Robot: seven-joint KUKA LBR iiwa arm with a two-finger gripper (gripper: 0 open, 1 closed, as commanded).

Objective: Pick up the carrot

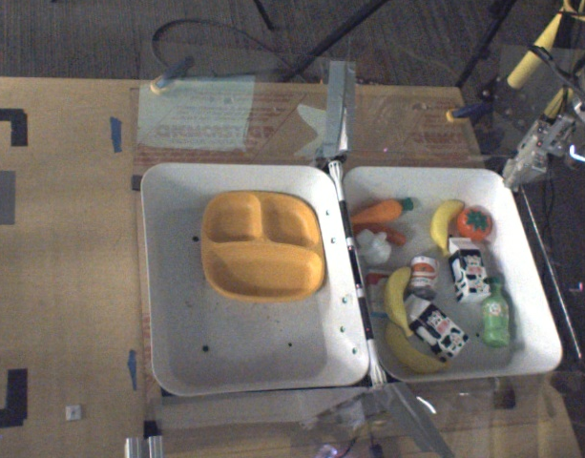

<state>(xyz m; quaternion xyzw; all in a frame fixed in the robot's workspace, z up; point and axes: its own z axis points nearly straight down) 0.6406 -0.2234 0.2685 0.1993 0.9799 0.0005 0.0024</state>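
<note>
One gripper (535, 151) shows at about two o'clock, past the upper right corner of the right bin (545, 299); it looks pale and metallic, it touches no object, and I cannot tell how it is set.

Inside this bin the carrot (378, 212) lies near the upper left corner, at about eleven o'clock of the bin. Its long axis is almost horizontal, a little tilted; the green top points to the right and the orange narrow end points left, to the wall between the bins.

Right of it are a small curved banana (446, 223) and a round red tomato (473, 222). Lower are two cow-pattern milk cartons (470, 271), a green bottle (496, 315) and two more bananas (398, 299).

In the left bin (168, 284) rests a smooth yellow-orange plate (263, 244) with three compartments.
</note>
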